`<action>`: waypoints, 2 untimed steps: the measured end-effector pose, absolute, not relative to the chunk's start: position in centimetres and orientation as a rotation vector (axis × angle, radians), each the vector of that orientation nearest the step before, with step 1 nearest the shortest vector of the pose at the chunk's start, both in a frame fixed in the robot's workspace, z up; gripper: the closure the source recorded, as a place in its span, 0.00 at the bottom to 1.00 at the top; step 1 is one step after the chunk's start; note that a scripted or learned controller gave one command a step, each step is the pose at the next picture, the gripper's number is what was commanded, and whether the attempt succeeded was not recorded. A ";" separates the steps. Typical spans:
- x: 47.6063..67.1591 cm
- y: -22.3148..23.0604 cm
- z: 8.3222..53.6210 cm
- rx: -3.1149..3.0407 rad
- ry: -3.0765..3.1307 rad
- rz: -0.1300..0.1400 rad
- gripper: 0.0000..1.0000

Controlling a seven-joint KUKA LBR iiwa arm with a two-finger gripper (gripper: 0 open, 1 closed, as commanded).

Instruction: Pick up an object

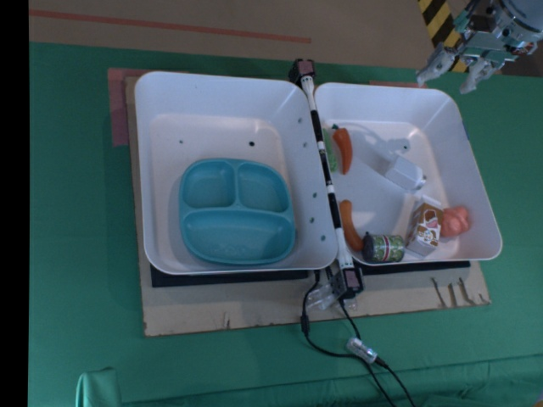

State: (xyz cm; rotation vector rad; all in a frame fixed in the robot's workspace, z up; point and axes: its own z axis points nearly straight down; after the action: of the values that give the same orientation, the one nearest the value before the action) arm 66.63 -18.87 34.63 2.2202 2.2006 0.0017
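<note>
Two white bins are sitting side by side: the left bin (161, 100) and the right bin (450, 125). One teal divided plate (237, 213) is lying in the left bin. In the right bin are lying two orange carrots (343, 149) (348, 224), one white bottle (394, 164), one small can (383, 248), one little carton (425, 228) and one pinkish lump (458, 220).

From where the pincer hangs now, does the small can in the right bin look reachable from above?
Probably yes: the pincer hangs beyond the right bin's far corner, nothing covers the can, though a carton crowds it.
</note>
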 end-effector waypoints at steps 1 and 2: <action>70.1 -18.4 35.7 2.216 2.203 0.005 0.00; 70.0 -18.2 45.3 2.214 2.204 0.009 0.00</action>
State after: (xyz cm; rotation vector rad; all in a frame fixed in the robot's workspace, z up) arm 69.99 -18.22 45.27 2.2139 2.2042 0.0088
